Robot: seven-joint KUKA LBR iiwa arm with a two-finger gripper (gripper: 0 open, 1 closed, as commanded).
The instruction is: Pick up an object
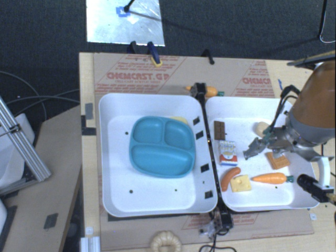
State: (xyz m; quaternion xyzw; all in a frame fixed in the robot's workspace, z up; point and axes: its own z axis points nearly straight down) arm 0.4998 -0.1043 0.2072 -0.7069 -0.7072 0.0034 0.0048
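Here, the right bin (262, 208) holds a carrot (269, 179) and cheese (241, 184); the tool's (254, 150) spread is unclear.

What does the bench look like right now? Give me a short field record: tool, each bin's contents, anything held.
tool: over the right bin, above bare floor beside the small carton
held: nothing visible between its fingers
left bin: blue divided plate
right bin: chocolate bar, small carton, sausage, cheese wedge, carrot, waffle piece, pale round item
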